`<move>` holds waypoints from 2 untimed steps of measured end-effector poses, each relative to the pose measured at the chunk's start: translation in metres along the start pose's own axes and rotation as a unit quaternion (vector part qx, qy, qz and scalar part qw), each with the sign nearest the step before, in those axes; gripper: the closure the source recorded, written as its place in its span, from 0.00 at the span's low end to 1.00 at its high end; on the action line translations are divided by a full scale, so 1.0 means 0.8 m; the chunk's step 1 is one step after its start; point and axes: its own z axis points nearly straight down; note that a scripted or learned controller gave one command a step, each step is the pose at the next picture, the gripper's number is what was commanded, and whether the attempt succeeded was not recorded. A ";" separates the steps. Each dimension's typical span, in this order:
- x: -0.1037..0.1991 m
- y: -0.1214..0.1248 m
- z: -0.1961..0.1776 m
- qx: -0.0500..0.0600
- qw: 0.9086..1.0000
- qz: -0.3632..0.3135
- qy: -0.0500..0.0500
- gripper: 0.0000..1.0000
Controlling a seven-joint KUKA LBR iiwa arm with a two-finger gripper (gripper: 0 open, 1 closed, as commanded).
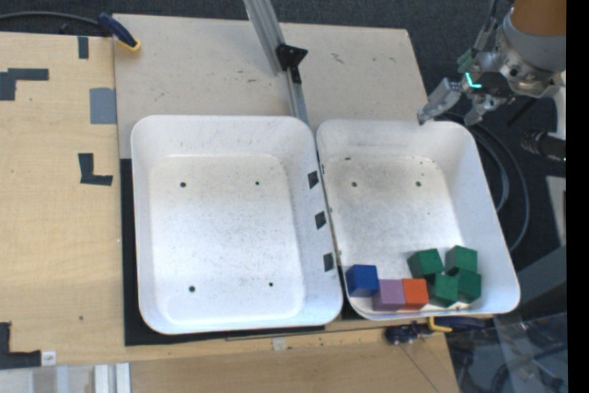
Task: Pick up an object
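Several small blocks lie in the near right corner of the right bin (pixel 460 161): a blue block (pixel 363 279), a purple block (pixel 392 293), an orange block (pixel 415 291) and green blocks (pixel 447 271). My gripper (pixel 456 104) hangs at the far right corner of that bin, above its rim, well away from the blocks. Its fingers spread apart with nothing between them.
The left bin (pixel 147 198) sits beside the right one. A slanted metal rail (pixel 258 0) runs from the top down to the gap between the bins. Dark cables (pixel 515 189) curve past the right bin's outer edge.
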 end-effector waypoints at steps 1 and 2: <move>0.000 0.001 -0.003 -0.002 1.000 0.000 -0.001 0.00; 0.005 0.008 0.054 0.000 1.000 -0.001 -0.001 0.00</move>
